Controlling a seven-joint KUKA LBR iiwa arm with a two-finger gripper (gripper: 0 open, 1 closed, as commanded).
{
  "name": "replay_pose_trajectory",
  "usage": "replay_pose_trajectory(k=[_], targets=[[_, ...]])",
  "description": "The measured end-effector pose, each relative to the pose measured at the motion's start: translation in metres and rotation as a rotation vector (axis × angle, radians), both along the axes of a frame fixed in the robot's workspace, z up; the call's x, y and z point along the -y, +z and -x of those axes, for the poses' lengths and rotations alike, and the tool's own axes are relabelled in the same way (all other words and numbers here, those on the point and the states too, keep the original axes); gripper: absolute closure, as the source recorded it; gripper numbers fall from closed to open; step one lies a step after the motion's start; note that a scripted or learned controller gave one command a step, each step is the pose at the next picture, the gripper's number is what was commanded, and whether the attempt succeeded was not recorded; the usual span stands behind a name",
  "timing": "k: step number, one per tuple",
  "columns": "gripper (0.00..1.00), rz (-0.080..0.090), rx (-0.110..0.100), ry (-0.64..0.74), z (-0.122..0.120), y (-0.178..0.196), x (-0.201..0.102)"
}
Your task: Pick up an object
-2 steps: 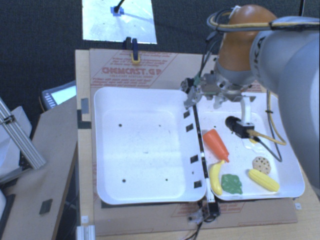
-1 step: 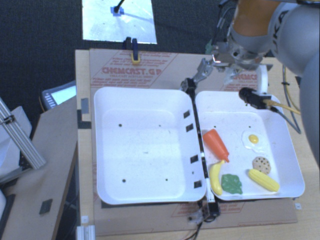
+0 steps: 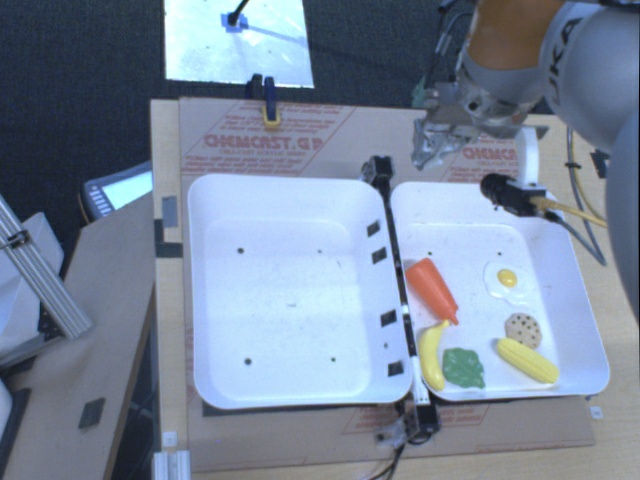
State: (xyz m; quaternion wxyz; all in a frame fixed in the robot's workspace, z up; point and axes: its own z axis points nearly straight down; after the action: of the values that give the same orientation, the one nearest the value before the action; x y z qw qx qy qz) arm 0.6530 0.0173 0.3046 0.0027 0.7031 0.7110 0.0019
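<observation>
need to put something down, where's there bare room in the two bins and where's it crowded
The left bin is bare floor wall to wall. In the right bin, the far half is free, between the divider and the fried egg. The near half is crowded: carrot, banana, green leaf, cookie, corn.

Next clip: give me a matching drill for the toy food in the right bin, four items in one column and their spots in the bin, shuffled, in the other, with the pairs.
Items
1. carrot
2. fried egg
3. cookie
4. green leaf

Places in the right bin
A. near the front wall, beside the banana
B. just above the corn cob
C. beside the divider, mid-bin
D. toward the right wall, mid-bin

Pairs: 1-C, 2-D, 3-B, 4-A
</observation>
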Motion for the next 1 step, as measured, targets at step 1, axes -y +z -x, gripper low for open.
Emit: replay_pose_trajectory(k=[1], targets=[[1.0, 0.0, 0.002, 0.005, -0.0006, 0.011, -0.0002]])
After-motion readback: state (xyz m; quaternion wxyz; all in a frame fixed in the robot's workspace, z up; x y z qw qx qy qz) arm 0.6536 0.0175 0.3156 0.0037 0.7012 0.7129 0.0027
